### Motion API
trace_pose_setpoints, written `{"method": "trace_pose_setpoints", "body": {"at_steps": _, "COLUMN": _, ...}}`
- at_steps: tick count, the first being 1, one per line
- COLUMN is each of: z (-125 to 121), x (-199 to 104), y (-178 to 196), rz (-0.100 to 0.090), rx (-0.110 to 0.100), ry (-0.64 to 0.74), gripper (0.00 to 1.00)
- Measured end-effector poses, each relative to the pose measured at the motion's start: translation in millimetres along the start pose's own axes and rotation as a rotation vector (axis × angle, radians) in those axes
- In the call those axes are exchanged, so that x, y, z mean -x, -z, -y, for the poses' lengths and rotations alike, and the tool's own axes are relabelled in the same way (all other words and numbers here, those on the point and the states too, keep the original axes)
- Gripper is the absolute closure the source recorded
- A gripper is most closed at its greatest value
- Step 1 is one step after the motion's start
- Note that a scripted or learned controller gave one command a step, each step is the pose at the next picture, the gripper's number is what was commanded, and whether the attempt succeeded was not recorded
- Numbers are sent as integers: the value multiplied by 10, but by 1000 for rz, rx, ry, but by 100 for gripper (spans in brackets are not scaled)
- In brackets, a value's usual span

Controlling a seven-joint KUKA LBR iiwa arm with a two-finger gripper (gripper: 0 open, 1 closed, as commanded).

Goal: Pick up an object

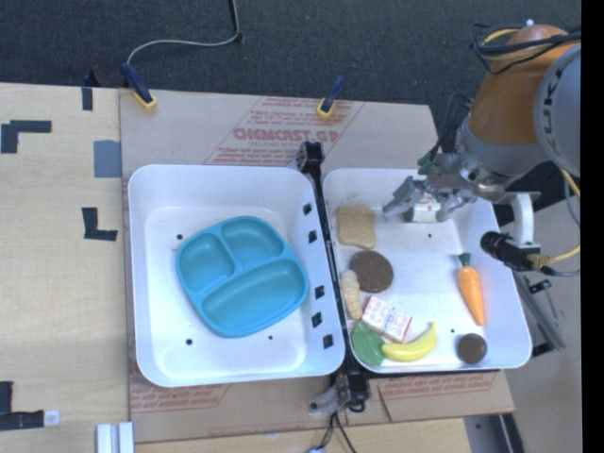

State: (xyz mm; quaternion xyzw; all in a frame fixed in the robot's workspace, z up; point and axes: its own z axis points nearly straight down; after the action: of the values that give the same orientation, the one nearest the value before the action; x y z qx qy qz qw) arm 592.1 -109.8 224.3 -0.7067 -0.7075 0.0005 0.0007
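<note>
The gripper (427, 201) hangs over the back part of the right bin (514, 333), its two grey fingers (400, 200) spread well apart and pointing down toward the white floor, with nothing between them. Just at its eight o'clock lies a tan slice of bread (356, 226), close to the divider between the bins and apart from the fingertips. Further along the same direction, toward seven o'clock, sits a round dark brown cookie (374, 270), touching or nearly touching the bread's lower edge. Below the cookie a pale, knobbly item (352, 296) lies along the divider, and beside it a small red-and-white packet (387, 319) rests tilted. At the gripper's six o'clock, near the front wall, a yellow banana (411, 344) curves under the packet, with a green item (368, 344) just to its left. At about five o'clock an orange carrot (471, 293) lies lengthwise with its green tip pointing back, and beyond it, in the front corner, is a small dark brown round piece (471, 348). Well off at eight to nine o'clock, the left bin (151, 253) holds a blue divided plate (242, 275) with three compartments, lying flat near its middle.
</note>
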Motion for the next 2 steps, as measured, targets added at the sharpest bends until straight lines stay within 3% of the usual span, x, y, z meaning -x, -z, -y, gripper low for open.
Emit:
{"method": "trace_pose_setpoints", "body": {"at_steps": 1, "z": 319, "x": -147, "y": -950, "rz": -1, "rx": -2, "ry": -1, "gripper": 0}}
{"method": "trace_pose_setpoints", "body": {"at_steps": 2, "z": 226, "x": -150, "y": -1383, "rz": 0, "rx": 2, "ry": 0, "gripper": 0}}
